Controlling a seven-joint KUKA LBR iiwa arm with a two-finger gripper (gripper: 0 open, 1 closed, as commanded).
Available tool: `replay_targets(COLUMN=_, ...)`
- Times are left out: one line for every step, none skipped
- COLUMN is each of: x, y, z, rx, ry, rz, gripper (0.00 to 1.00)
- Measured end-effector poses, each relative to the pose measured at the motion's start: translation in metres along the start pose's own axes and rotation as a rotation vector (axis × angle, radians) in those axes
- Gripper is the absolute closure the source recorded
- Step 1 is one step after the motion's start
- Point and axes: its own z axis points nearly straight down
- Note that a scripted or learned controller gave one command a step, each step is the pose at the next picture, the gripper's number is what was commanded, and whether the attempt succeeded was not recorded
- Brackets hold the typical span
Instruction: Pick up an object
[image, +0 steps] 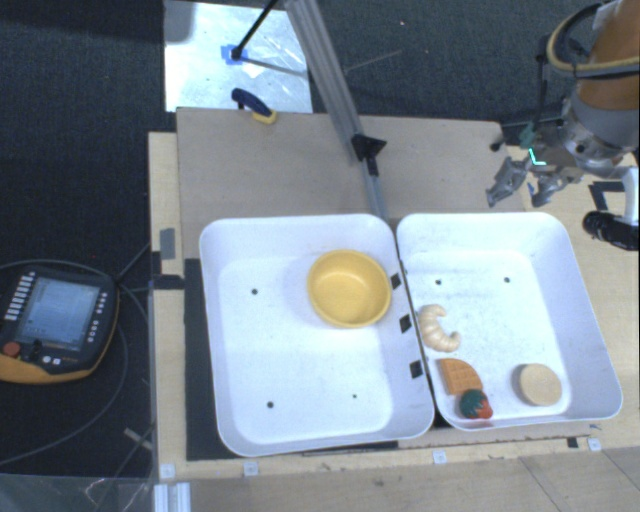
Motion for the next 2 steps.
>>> replay_targets(x=0.000, y=0.000, z=0.000, rx=0.000, ry=0.000, rz=0.000, gripper=0.00)
replay_targets(x=-0.001, y=0.001, z=0.062, rx=0.005, ry=0.001, rz=0.000, gripper=0.00)
